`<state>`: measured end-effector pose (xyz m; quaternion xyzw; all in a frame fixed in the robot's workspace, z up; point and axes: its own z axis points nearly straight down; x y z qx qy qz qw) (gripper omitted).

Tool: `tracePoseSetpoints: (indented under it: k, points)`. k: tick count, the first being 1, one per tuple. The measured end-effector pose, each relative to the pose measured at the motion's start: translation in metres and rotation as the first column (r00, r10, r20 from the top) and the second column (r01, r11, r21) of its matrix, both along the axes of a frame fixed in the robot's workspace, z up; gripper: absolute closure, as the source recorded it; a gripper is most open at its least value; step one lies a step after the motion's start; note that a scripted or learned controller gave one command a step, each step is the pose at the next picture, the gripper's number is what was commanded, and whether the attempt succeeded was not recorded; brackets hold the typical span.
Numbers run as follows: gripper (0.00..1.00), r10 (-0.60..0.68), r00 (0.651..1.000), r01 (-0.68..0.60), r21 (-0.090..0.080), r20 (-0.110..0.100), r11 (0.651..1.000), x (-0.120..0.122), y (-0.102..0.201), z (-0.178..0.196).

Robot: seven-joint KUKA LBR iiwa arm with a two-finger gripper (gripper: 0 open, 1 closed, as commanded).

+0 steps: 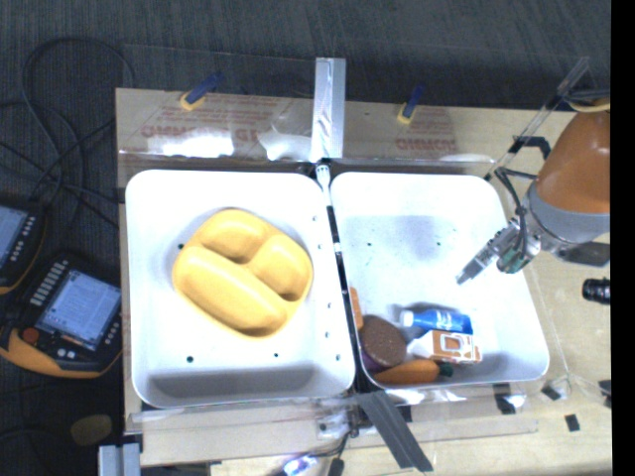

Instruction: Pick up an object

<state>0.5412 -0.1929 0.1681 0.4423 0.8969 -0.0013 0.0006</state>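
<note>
Lying against right bin's [516, 296] near wall: carrot [407, 372], brown disc [382, 342], blue bottle [437, 319]. Hovering above them, end effector [476, 265], grip state impossible to tell.

Smooth glossy white plastic bins [233, 380] — glossy yellow plastic mould [241, 270], matt wooden bench [466, 132], shiny metal divider [328, 107].

two bins [139, 266], five objects [241, 271]
</note>
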Motion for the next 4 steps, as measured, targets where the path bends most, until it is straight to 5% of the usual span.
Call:
tracePoseSetpoints:
  k: [1, 2, 3, 4]
  points:
    - [1.0, -0.216, 0.976, 0.216, 0.002, -0.001, 0.976, 0.001, -0.009, -0.052]
    - [0.0, -0.216, 0.976, 0.216, 0.002, -0.001, 0.976, 0.001, -0.009, -0.052]
    - [0.0, -0.276, 0.961, 0.276, 0.001, -0.002, 0.961, -0.049, 0.016, -0.072]
    - [0.0, -0.324, 0.946, 0.324, 0.002, -0.003, 0.946, -0.058, 0.052, -0.034]
